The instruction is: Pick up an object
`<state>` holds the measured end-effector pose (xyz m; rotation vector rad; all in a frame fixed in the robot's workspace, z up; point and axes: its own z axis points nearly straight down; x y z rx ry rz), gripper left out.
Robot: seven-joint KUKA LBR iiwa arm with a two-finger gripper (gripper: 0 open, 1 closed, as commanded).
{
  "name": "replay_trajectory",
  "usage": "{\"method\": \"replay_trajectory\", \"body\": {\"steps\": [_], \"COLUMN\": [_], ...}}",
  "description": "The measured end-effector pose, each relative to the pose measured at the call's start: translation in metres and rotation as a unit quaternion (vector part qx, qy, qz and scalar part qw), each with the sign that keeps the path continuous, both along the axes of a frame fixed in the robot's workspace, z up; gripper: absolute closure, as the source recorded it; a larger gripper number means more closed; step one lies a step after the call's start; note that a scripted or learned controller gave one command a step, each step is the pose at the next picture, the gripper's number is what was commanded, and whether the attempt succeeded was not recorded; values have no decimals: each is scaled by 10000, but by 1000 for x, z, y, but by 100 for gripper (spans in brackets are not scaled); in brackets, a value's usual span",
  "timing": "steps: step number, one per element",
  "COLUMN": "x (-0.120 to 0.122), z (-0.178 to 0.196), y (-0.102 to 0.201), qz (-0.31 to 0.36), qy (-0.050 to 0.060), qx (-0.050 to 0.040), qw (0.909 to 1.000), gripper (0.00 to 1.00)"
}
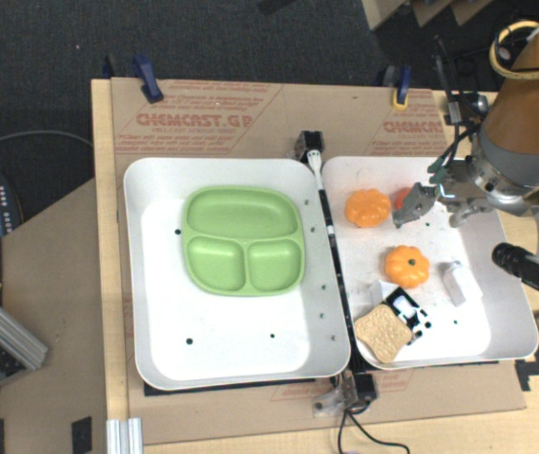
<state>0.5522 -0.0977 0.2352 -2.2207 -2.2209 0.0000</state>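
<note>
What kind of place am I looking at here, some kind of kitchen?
Probably a robot test bench, not a kitchen: a grey robot arm with an orange band reaches over two shallow white plastic bins, which sit on a clamped cardboard sheet amid loose cables.

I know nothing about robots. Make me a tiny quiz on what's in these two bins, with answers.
1. True or false: the green divided plate lies in the left bin.
2. How many orange pumpkin-like objects sit in the right bin?
3. Which lies nearest the bottom edge of the picture: A) the bread slice, B) the upper orange object, C) the small grey block?

Key
1. True.
2. Two: the upper one and the lower orange object.
3. A. The tool hovers near the upper one, beside something red.
</note>
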Motion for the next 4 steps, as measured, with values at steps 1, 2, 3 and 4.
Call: {"method": "replay_trajectory", "body": {"steps": [1, 2, 3, 4], "x": [-30, -27, -34, -6], "z": [-54, -40, 159, 168], "y": [93, 87, 146, 63], "qz": [42, -6, 39, -40], "qy": [46, -12, -106, -35], "qx": [21, -2, 19, -21], "qw": [10000, 10000, 9999, 10000], "gripper": [0, 100, 100, 100]}}
